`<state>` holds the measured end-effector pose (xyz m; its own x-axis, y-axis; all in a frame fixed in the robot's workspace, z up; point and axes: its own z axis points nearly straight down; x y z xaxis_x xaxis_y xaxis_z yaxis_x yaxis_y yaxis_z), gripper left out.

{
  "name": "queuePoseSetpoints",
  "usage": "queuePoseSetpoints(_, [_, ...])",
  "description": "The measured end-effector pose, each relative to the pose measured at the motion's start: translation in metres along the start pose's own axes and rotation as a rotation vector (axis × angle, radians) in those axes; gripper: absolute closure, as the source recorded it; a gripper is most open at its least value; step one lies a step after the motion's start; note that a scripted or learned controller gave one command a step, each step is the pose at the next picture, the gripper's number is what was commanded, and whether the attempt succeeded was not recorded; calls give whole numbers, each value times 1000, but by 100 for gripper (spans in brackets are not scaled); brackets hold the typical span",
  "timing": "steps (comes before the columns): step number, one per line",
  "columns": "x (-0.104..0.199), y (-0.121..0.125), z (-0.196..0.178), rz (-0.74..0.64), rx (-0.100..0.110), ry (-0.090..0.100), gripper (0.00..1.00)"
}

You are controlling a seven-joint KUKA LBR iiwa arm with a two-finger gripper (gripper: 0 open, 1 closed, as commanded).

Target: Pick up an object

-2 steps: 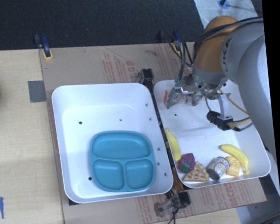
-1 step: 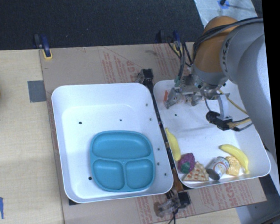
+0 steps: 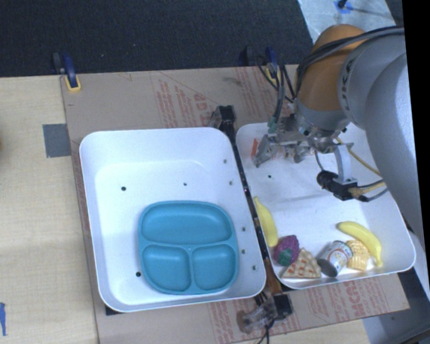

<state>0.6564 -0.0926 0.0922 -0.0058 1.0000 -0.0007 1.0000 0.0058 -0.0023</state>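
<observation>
Now | fingers (image 3: 275, 150) low at right bin's far end, state unclear | toys (image 3: 317, 254) well apart, near end

Both bins, left (image 3: 101, 163) and right (image 3: 390, 222), are seen as plain white, with a light blue divided tray (image 3: 187, 246) in the left one. Yellow shows on the two bananas (image 3: 266, 221) (image 3: 362, 238), purple on the grapes (image 3: 286, 248), tan waffle checks on the wedge (image 3: 301, 266), silver on the can (image 3: 334, 257). The table (image 3: 25, 246) is pale wood; the arm (image 3: 365, 77) is grey with orange.
</observation>
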Motion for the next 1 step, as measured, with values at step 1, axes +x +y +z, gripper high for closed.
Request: queuePoseSetpoints(1, [1, 0, 0, -1, 0, 0, 0])
